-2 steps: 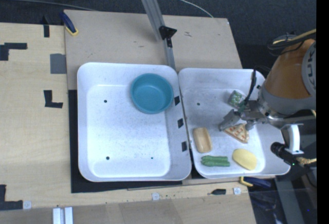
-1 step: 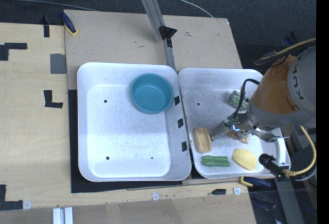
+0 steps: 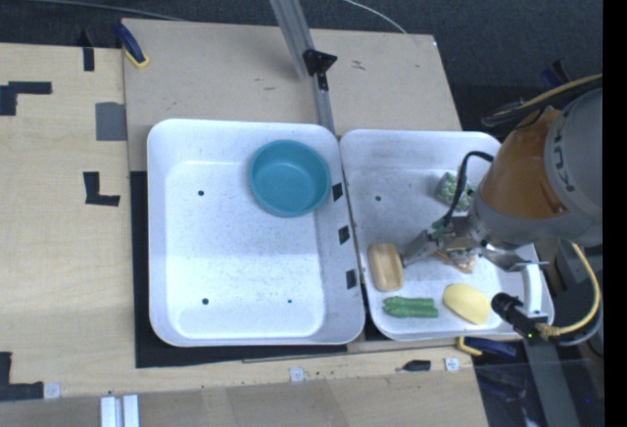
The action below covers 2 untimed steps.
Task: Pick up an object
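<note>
The arm [image 3: 549, 170] is shown reaching from the right into the right bin [image 3: 392, 149]. The gripper [image 3: 446, 244] is lowered near the bin's middle; whether anything is gripped cannot be told, as its tip is too small and blurred.

Candidate objects are grouped in this bin: a tan block [image 3: 385, 267] just left of the gripper, a green piece [image 3: 409, 308] and a yellow piece [image 3: 466, 304] along the near wall, and a small green item [image 3: 449, 187] behind the gripper. A blue bowl [image 3: 288, 178] is seen in the left bin [image 3: 196, 249].

Risk is judged as follows: no object lies clearly beneath the gripper, so an empty closure is likely. The block could also be nudged aside, or toward the bin wall.
</note>
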{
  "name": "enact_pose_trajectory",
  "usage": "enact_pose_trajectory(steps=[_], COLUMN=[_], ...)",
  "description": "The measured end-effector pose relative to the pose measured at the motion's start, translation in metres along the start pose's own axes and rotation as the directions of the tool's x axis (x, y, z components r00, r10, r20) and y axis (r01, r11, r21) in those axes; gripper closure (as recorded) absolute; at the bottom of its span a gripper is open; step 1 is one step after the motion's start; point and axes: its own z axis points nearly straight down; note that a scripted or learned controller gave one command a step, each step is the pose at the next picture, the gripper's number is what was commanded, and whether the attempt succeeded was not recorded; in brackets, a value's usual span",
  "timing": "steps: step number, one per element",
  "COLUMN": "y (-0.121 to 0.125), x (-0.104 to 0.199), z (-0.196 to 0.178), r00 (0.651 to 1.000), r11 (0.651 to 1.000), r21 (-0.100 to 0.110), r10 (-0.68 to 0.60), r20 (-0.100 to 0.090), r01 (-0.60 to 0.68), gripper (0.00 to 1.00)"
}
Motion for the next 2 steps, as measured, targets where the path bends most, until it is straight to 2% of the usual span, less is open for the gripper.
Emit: enact_pose_trajectory(steps=[1,2], y=[0.002,0.005], x=[-0.003,-0.004], z=[-0.012,-0.075], r00=[1.000,1.000], r11=[1.000,1.000], r21=[-0.008,0.004], r10=[0.001,-0.003], r20=[0.008,-0.006], r01=[-0.001,0.003], gripper=[1.00,1.00])
